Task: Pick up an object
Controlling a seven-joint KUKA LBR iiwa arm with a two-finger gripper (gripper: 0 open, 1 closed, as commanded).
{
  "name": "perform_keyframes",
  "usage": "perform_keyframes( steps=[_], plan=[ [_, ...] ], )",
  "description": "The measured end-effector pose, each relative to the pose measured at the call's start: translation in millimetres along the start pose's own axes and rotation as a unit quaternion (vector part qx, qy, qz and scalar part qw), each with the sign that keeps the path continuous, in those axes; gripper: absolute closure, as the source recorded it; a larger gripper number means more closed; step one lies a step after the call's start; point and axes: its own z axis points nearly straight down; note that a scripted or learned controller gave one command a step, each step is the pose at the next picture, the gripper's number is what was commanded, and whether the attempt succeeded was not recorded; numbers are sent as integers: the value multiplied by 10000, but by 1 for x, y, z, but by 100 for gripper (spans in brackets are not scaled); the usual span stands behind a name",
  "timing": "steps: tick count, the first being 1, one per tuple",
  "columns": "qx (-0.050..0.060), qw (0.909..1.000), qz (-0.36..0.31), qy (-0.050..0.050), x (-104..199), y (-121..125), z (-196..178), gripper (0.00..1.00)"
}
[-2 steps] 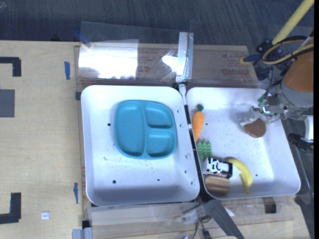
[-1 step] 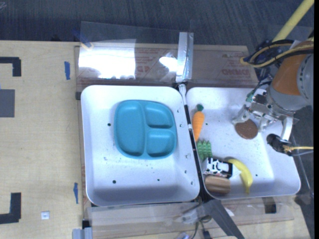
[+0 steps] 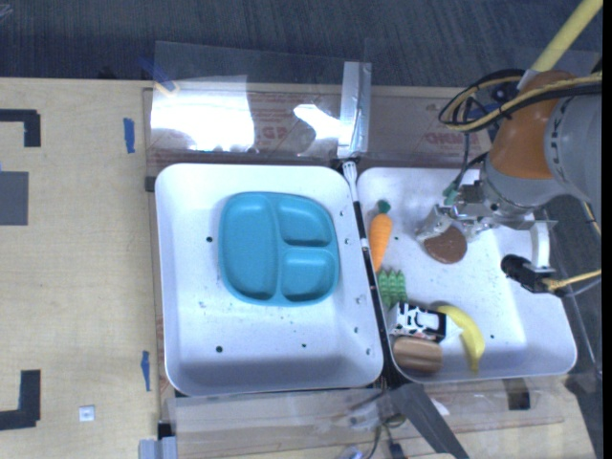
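Gripper (image 3: 449,220) low in right bin (image 3: 550,338), just above or touching brown disc (image 3: 447,247); cannot tell its state or whether anything is held; judged: pick not yet complete, lift remains.

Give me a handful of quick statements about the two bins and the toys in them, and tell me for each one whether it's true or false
1. The blue divided plate lies in the left bin. True.
2. The carrot lies in the left bin with the plate. False: it is in the right bin, along the wall next to the divider.
3. The banana sits near the front of the right bin. True.
4. The gripper is over the left bin. False: it is over the right bin, just above a brown round object.
5. The green toy lies below the carrot in the camera view. True.
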Motion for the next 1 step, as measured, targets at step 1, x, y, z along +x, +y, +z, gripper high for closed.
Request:
perform_keyframes(
  steps=[1],
  plan=[
    [-56, 9993, -381, 9, 109, 16, -93, 100]
  ],
)
